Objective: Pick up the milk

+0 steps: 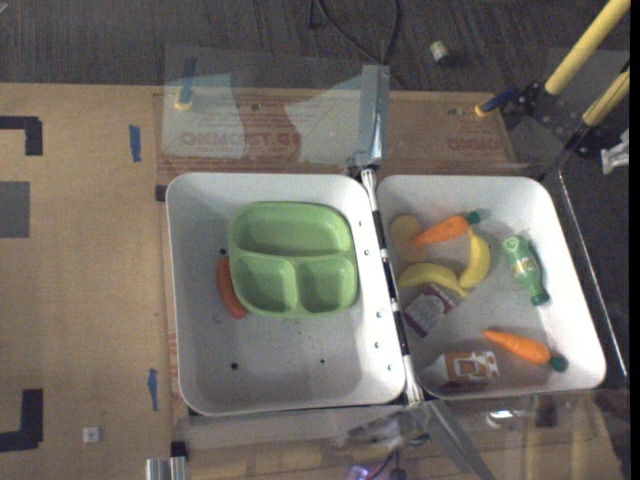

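The milk (470,366) is a small white carton with an orange-brown label. It lies on its side near the front wall of the right bin (575,268). An orange carrot (520,347) lies just behind it to the right. A dark purple carton (428,308) lies a little behind it to the left.
The right bin also holds two bananas (470,263), a second carrot (443,230) and a green bottle (525,266). In the left bin (200,348) sit a green divided plate (293,258) and an orange piece (229,288) at its left side. Yellow-handled tools (585,43) stand at the back right.
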`<action>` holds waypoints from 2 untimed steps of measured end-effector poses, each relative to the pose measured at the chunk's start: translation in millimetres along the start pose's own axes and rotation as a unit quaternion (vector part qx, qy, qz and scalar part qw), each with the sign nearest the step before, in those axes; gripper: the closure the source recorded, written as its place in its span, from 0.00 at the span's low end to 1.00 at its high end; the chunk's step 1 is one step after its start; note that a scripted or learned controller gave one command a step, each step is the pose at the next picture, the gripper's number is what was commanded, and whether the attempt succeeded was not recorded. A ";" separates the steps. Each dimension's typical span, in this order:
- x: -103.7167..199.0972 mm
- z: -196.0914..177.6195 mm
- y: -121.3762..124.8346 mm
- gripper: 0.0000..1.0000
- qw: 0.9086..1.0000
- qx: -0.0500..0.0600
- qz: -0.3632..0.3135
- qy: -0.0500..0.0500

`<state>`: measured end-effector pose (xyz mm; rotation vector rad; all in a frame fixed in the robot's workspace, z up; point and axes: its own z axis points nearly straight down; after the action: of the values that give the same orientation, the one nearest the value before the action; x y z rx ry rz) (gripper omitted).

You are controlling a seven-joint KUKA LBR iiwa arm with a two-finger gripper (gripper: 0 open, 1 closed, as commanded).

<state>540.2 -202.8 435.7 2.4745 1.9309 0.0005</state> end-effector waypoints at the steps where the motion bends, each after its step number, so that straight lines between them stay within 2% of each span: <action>1: -28.3 138.7 -52.6 0.00 0.998 0.002 0.066 0.001; 2: 24.5 0.3 10.6 0.00 0.996 0.001 0.089 0.000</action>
<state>556.5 -181.6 435.4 2.6374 1.7037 0.0000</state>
